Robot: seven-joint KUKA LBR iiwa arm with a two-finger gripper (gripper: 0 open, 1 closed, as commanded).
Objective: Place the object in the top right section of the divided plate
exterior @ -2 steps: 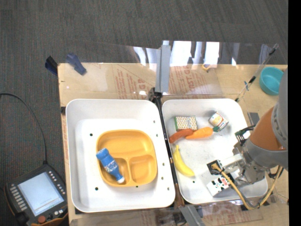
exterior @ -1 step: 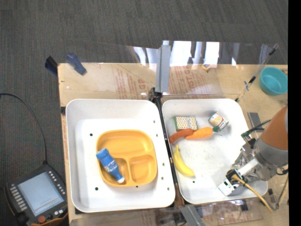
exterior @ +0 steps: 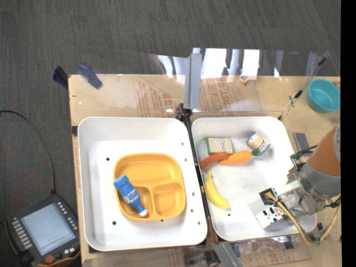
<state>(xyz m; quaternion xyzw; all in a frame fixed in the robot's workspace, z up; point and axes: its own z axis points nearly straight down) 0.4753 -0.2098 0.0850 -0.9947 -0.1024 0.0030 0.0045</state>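
Fingers: the gripper (exterior: 271,209) sits low over the near right corner of the right bin (exterior: 278,128); whether its fingers are apart or together cannot be told from this view, and nothing is seen between them.
Arm: the KUKA arm (exterior: 324,168) enters from the right of the right bin, orange band above the wrist, cables looping over the bin's near right corner.
Landmark: right bin; all places below are given relative to it.
Contents, right bin: one banana (exterior: 216,191) near its left wall; one carrot (exterior: 236,158) in its far half; one reddish piece (exterior: 212,160) touching the carrot's left end; one green box (exterior: 219,145) just beyond the reddish piece; one small can (exterior: 258,143) to the right of the carrot.
Left of the right bin: one left bin (exterior: 97,132), touching it, holding one yellow divided plate (exterior: 167,166) with three sections.
Plate contents: one blue bottle (exterior: 129,194), lying in the plate's left section.
Target section: the top right section of the plate holds nothing.
Task object: not specified; judged to be one of the right bin's items.
Progress: early; no pick evident.
Remaining: grasp, transfer across to the left bin, release in the top right section.
Outside the bins: one teal bowl (exterior: 324,95) on the worktop (exterior: 139,93) beyond the right bin's far right corner; one teach pendant (exterior: 41,228) off the worktop, well to the left.
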